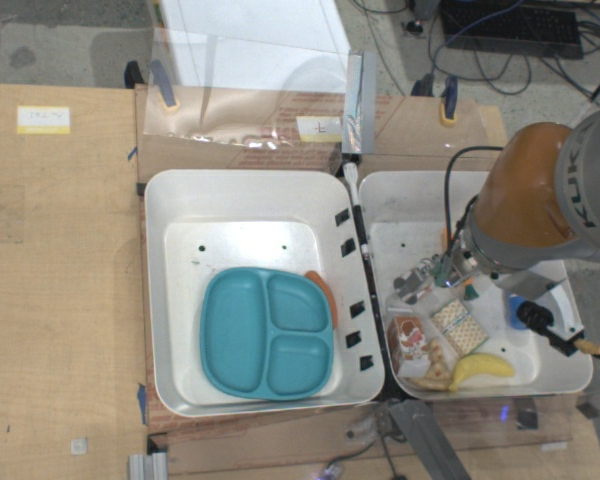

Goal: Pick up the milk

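Note:
The milk is a white carton with a blue cap, lying at the right side of the right bin, partly under the arm. My gripper hangs low over the middle of that bin, to the left of the milk and apart from it. It sits just above a checkered packet. The grey arm with its orange band covers the bin's back right part. Nothing is visibly held.
A banana, a red-brown packet and a pizza-like slice lie at the right bin's front. The left bin holds a teal divided plate with an orange item at its right edge.

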`<action>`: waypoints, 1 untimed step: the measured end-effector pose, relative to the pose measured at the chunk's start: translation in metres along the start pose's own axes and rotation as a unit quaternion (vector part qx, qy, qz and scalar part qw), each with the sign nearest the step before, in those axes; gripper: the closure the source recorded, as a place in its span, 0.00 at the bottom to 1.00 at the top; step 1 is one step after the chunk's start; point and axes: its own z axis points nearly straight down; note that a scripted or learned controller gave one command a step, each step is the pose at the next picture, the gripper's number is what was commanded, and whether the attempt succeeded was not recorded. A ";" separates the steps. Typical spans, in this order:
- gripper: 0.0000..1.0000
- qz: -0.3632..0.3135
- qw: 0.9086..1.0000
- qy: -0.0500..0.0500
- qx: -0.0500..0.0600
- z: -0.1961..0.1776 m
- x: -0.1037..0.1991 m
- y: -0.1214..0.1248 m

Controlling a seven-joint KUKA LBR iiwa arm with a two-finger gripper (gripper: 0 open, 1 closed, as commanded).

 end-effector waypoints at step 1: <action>1.00 0.013 1.000 0.009 0.014 -0.078 0.020 0.053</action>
